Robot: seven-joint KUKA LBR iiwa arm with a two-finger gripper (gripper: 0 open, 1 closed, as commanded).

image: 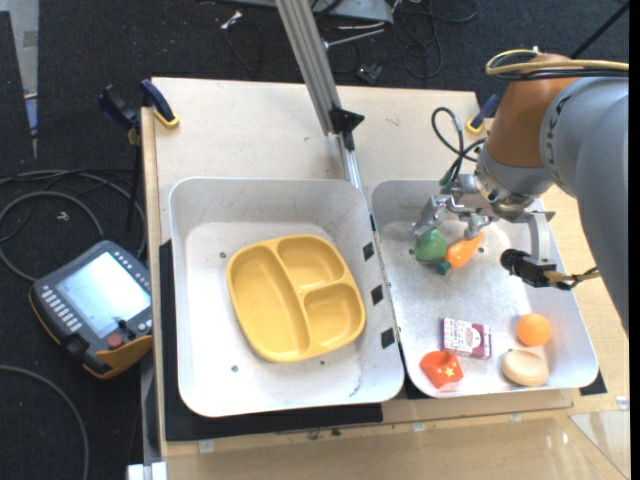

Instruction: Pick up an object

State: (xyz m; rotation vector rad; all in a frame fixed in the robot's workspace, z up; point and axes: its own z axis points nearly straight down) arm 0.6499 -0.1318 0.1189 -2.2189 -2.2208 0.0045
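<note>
The gripper sits low in the upper left part of the right bin, its metal fingers down at a toy carrot whose green top lies toward the bin's left wall and whose orange body points right. The fingertips are lost among the wrist hardware and the toy's green end, so whether they stand apart or are closed cannot be told, and no grasp can be claimed. The carrot rests on the bin floor, touching or just under the gripper. Judgement: it looks like a hollow plastic play-food piece, light, stiff and rather smooth, tapered, so it may squirt out of a pinch near the thin end; the better hold is across the thick orange shoulder just beside the leaves, fingers square to its long axis. Nothing fragile about it. Farther out, along the near edge of the same bin, lie a red piece, a small purple and white carton, an orange ball and a pale bread-like roll, all well apart from the carrot. The left bin holds a yellow divided plate. A teach pendant lies on the floor to the left of the bench.
</note>
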